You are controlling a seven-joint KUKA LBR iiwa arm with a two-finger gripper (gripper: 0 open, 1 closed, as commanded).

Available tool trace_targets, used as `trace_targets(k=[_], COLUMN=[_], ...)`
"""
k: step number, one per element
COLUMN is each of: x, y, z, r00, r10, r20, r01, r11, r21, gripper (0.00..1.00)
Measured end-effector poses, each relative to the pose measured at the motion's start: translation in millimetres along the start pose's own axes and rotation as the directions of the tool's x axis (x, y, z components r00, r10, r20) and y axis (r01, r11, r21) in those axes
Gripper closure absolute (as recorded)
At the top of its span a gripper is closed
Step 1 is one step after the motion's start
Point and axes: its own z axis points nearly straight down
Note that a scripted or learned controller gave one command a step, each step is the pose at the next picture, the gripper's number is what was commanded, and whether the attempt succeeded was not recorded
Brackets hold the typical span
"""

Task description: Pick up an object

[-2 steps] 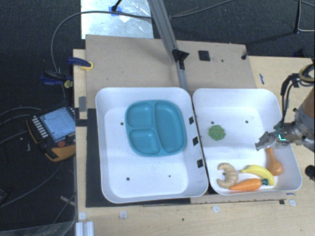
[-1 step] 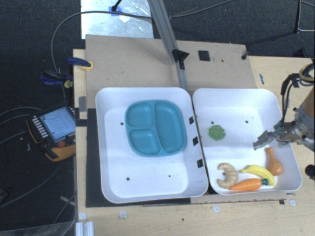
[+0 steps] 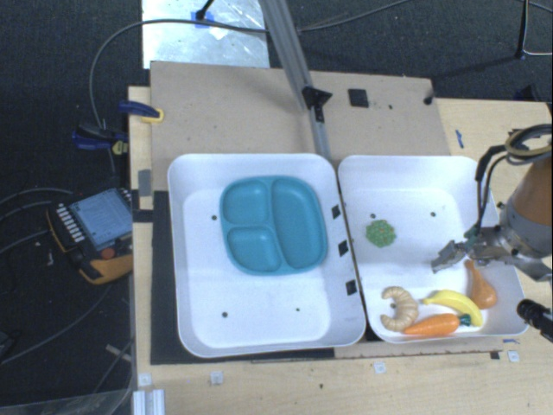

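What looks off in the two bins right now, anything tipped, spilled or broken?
Nothing stands out. The blue divided plate lies flat in the left bin. In the right bin, the broccoli sits alone, while the croissant, carrot, banana and orange pear-shaped piece cluster near the front edge. The end effector hovers beside them.

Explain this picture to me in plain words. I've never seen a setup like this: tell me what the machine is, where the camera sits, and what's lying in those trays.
One camera looks down at a slant on a bench with two shallow white bins. The left bin holds a blue divided plate. The right bin holds toy food: a green broccoli piece, a croissant, a banana, a carrot and an orange pear-shaped piece. The machine is a robot arm reaching in from the right; its two-finger gripper is over the right bin, above the food. Nothing is visibly held between its fingers.
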Motion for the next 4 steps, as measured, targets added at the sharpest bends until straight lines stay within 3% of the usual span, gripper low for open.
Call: trace_targets(k=[1,2,3,4], x=[4.6,4.1,3.6,-4.1], y=[-2.0,-0.3,2.5,4.0], z=[43.0,61.8,48.8,2.9], r00=[1.000,1.000,1.000,1.000], r10=[0.001,0.001,0.001,-0.002], r20=[0.000,0.001,0.003,0.003], r01=[-0.001,-0.001,-0.001,0.002], r11=[1.000,1.000,1.000,1.000], r21=[0.001,-0.004,-0.013,-0.006], gripper=[0.00,0.00,1.00,1.00])
